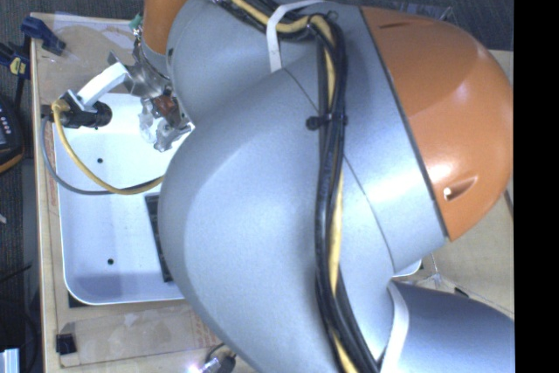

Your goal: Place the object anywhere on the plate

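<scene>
The arm [332, 188], nearest the camera, covers most of the desk [122, 332]. Left of the arm lies a white bin [105, 258], its wall and floor partly bare. Beyond that, over the bin's far end, hangs the gripper [162, 122], a yellow cable [79, 179] looping beside it. Whether the jaws stand apart or together cannot be told. The object and plate are hidden, so weight, stiffness and hold point cannot be judged.

The single camera sat fixed above the bench [122, 336] and looked down at a slant. The arm [349, 188] rose close beneath it from the right, its gripper [162, 128] farther off over the white bin [96, 275].
</scene>
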`<state>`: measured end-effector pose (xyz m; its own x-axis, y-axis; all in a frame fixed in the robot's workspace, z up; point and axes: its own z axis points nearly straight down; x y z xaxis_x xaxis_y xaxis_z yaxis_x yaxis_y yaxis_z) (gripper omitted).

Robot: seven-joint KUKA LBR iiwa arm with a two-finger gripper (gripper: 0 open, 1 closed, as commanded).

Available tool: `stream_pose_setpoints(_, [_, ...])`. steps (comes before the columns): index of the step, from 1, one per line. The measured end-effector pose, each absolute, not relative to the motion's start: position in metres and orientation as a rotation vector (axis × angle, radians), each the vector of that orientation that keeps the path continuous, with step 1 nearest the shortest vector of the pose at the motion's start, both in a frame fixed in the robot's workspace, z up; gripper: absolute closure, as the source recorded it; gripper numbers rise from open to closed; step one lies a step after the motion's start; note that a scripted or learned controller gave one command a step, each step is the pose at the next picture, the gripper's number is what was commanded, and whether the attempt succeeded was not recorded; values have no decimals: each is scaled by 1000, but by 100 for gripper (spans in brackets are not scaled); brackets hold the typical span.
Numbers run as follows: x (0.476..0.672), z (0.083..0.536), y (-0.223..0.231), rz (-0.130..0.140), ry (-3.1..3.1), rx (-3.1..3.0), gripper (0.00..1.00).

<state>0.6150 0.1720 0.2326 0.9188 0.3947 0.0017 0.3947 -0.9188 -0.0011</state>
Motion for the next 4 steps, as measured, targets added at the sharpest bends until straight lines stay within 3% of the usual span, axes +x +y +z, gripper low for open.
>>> stream_pose_setpoints(1, [610, 340, 140, 2, -1421, -2799, 100])
stream_pose_setpoints(2, [514, 387, 90, 2, -1494, -2760, 100])
stream_pose_setpoints(3, [571, 349, 87, 9, -1209, -2898, 100])
stream_pose_setpoints(4, [483, 202, 109, 14, -900, -3007, 100])
